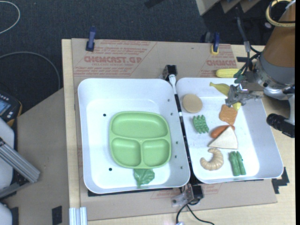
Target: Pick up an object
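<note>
The jaws (236,97) hang over the far side of the right bin (267,146), just above the orange toast piece (228,114) and beside the banana (219,86); whether they are spread or clenched cannot be told. The toast piece looks like light, stiff toy plastic, flat and probably slippery, so pinching across its narrow edges seems soundest. On the surface (140,57), reddish lettering reads "CHEMCAST".
</note>
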`<control>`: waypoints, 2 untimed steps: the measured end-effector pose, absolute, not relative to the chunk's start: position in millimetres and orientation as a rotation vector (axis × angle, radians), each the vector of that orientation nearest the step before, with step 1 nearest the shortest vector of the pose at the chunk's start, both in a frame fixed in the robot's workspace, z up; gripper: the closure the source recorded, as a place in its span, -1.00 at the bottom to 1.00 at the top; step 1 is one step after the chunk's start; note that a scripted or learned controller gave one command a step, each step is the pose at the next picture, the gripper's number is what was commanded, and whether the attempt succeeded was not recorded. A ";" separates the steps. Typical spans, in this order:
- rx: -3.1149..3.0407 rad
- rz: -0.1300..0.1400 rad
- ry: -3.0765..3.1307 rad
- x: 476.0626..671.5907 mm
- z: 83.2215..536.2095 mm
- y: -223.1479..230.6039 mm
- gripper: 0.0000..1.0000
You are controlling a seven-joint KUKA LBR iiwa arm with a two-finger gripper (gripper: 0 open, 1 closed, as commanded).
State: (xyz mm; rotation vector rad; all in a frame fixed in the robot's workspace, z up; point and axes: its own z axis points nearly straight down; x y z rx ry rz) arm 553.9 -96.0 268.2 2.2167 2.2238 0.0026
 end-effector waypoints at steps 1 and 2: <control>2.215 0.003 2.226 566.7 268.0 -59.5 1.00; 2.218 -0.009 2.244 476.3 222.3 51.3 1.00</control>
